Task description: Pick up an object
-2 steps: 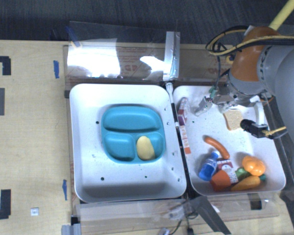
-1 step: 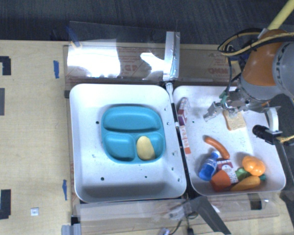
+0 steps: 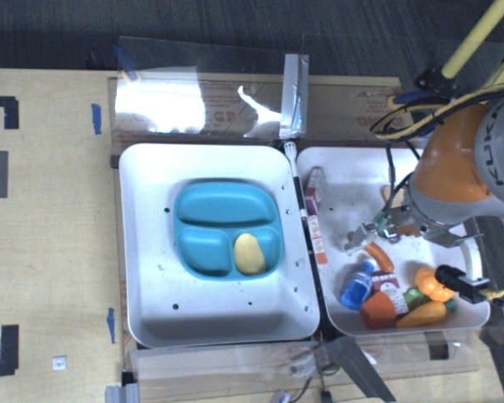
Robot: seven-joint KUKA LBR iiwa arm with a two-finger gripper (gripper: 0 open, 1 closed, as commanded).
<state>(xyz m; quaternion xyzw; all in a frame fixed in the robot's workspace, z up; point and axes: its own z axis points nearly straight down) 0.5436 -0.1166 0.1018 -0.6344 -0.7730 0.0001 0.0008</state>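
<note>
Here the end effector (image 3: 378,227) hangs low inside the right white plastic bin (image 3: 344,170), just above the small orange carrot-shaped toy (image 3: 378,255), probably to grasp it; whether its fingers are apart or together I cannot tell.

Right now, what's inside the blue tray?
A yellow egg-shaped thing lies in the lower right compartment of the blue tray, which sits in the left bin. The tray's other compartments look bare. Whatever is under the yellow thing is covered.
</note>
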